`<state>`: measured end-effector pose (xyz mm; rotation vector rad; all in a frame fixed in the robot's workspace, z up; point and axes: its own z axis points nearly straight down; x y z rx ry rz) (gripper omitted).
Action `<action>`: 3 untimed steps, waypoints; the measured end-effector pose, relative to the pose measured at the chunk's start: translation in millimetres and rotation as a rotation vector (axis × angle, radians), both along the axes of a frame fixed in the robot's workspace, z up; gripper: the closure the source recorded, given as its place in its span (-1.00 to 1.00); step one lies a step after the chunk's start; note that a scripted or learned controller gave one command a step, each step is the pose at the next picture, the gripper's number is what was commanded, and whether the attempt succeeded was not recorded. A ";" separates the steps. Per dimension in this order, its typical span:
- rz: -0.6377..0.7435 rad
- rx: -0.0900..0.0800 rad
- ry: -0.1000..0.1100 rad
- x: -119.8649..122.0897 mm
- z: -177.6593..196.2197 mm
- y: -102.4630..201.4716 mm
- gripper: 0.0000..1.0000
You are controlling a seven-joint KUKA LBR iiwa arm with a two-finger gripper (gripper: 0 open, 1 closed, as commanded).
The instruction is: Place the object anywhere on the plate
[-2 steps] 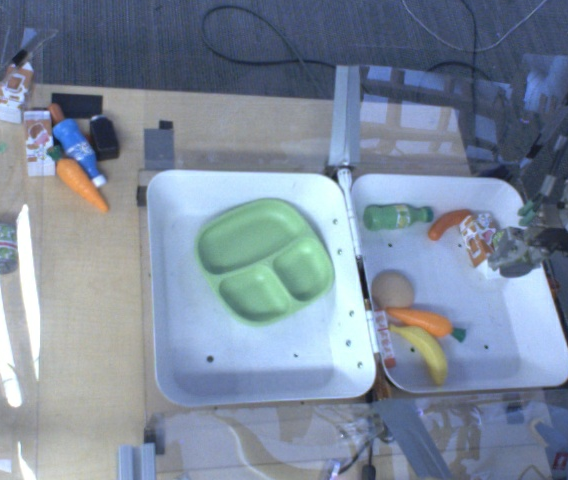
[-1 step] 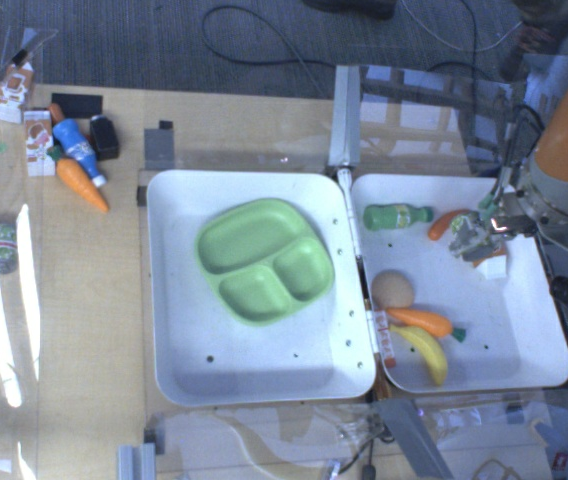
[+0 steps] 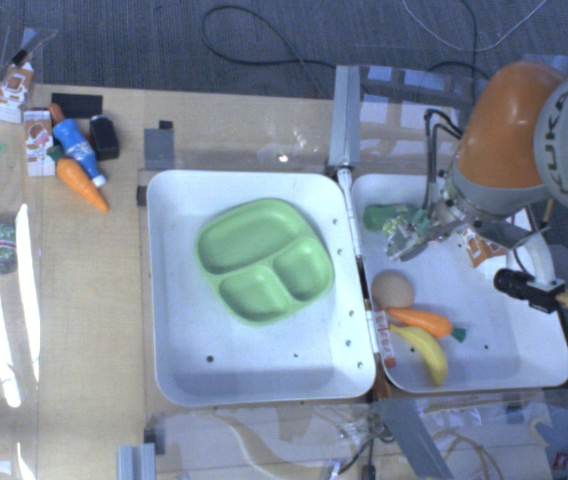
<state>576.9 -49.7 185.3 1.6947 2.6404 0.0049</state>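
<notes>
The gripper [image 3: 411,230] hangs low in the right bin [image 3: 524,368], near its far-left corner, just beside the rail where the two bins meet; whether it is wide or narrow cannot be told. A green object [image 3: 382,215] lies just to its left, against the bin's far wall; contact cannot be judged. Toward the camera from the gripper sit a tan egg [image 3: 393,290], then an orange carrot [image 3: 421,320] and a yellow banana [image 3: 426,354], close together near the left wall. Bare white floor lies right of these. The green three-compartment plate [image 3: 263,259] rests well left of the gripper, across the rail, centred in the left bin [image 3: 179,358] with open white margin all round.
</notes>
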 end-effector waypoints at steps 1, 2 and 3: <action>-0.054 0.001 -0.001 21.5 0.1 55.6 1.00; -0.065 -0.001 -0.002 78.5 0.6 -5.7 1.00; 0.070 0.000 -0.001 47.5 0.8 62.2 1.00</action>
